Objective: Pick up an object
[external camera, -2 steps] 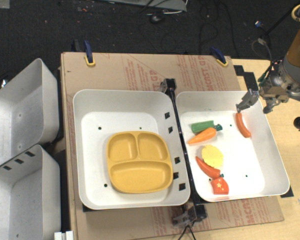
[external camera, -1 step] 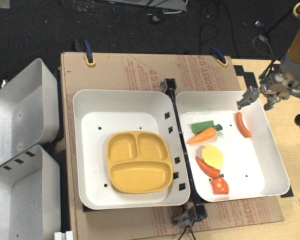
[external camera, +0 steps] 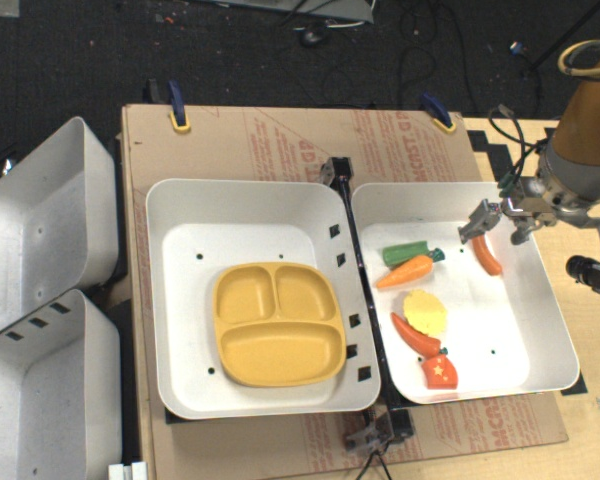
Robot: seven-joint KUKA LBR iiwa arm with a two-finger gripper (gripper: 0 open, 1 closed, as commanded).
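Camera view: claw, fingers spread apart and holding nothing, poised over right bin above an orange-red sausage-shaped toy lying near the bin's far right wall.

The gripper hung over the right bin's far right corner. A sausage lay just below it. Left of it lay a carrot; nearer, a chip and strawberry. A tray sat in the left bin.

hand above right bin far edge | toy food inside | yellow tray in left bin
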